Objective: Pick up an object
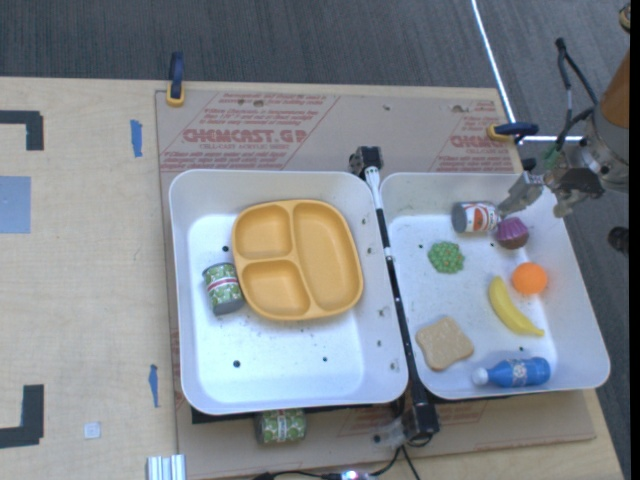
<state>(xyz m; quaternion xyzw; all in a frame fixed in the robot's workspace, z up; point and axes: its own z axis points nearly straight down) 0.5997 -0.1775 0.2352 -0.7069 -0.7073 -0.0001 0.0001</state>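
Camera view: gripper (547,190) sits wide open and empty over the right bin's (590,368) top edge, just above the purple ball (511,233) beside the can (474,217). The ball looks light, hard, smooth and round, so I'd pinch across its middle or it'll squirt out.

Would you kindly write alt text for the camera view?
The gripper hovers at the right bin's far edge, above a purple ball and small can. The left bin holds a yellow divided plate.
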